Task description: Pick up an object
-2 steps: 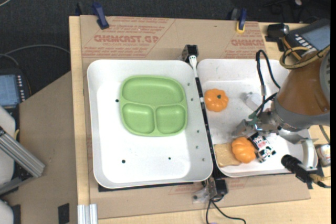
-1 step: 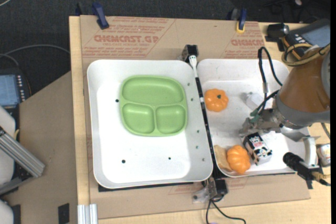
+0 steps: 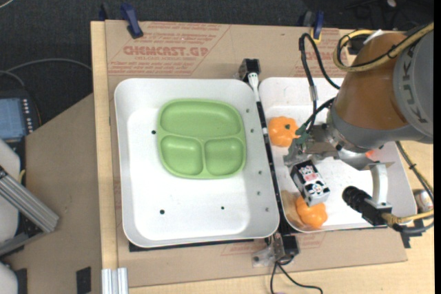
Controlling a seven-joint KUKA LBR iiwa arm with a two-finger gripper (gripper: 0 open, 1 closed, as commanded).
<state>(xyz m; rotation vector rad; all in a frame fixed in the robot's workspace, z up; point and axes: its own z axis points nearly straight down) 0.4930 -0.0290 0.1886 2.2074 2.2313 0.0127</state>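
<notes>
Camera view, pincer (image 3: 311, 191) (fingertips unclear), arm hiding right bin (image 3: 275, 89)

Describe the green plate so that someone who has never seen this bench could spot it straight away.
Start at the two white bins and take the left bin, away from the arm. The plate lies flat near its far end. It is pale green with three compartments, one wide and two small, unlike the round orange things in the right bin.

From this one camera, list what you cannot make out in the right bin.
- Hand: too small and cluttered to tell what it grips, if anything.
- Lower orange object: its top is covered by the hand.
- Upper orange object: its right side is hidden by cables and wrist.
- Right bin: much of its floor lies under the arm.
</notes>
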